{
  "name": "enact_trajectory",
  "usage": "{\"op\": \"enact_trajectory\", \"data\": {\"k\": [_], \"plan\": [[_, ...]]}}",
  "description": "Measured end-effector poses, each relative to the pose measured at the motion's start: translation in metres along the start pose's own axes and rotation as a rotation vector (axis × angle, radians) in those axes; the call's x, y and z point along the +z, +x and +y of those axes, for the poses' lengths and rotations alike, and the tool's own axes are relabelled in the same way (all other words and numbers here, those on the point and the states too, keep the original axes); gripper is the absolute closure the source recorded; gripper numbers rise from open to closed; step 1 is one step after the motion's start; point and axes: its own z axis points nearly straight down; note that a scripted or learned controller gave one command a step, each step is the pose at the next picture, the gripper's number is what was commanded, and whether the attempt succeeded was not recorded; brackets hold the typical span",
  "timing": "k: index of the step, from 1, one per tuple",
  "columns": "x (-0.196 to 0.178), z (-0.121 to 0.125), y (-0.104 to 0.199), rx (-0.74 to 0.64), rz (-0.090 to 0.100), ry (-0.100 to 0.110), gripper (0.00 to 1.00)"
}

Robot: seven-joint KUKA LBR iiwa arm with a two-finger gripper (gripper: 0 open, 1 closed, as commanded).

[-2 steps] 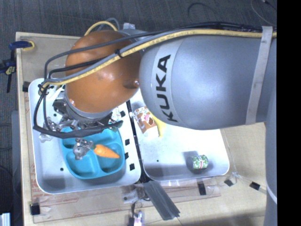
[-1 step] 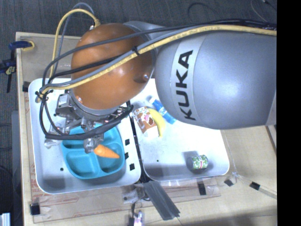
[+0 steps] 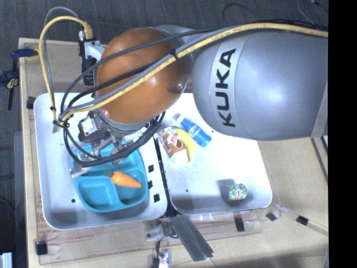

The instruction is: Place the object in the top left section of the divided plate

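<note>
Two bins: a left bin [image 3: 47, 166] and a right bin [image 3: 256, 166], both white, side by side on the tabletop [image 3: 290, 228], and we're looking down on them at a slant.
Divided plate: blue divided plate [image 3: 103, 197] sits in the near part of the left bin, its far end tucked under the arm's wrist.
Carrot: carrot [image 3: 126, 179] lies on the plate, right of centre, across the ridge between sections; which section it counts in I can't call from here.
Carrot's axis: long axis runs left-right with a slight slant; the thick green-topped end points left and a touch far, the taper points right and a touch near.
Arm: big grey arm [image 3: 262, 77] sweeps in from the right, orange band [image 3: 139, 74] bulging over the far part of the left bin, wrist aimed down at the plate's far end.
Pincer: pincer [image 3: 100, 144] hangs just above the plate's far edge amid cables; spread or pressed together, I cannot tell.
Cables: yellow and grey cables [image 3: 56, 49] loop off the wrist to the far left.
Right bin: a banana [image 3: 187, 141] with a snack packet [image 3: 172, 141] just beside it, a blue bottle [image 3: 195, 132] touching the banana's far side, and a small can [image 3: 236, 192] well apart near the front.
</note>
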Motion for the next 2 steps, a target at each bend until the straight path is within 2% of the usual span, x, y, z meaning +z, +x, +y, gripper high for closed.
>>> {"op": "enact_trajectory", "data": {"k": [1,2], "plan": [[0.093,0.018,-0.032,-0.15,-0.001,-0.001,0.0],[0.077,0.017,-0.048,-0.367,-0.002,0.001,0.0]]}}
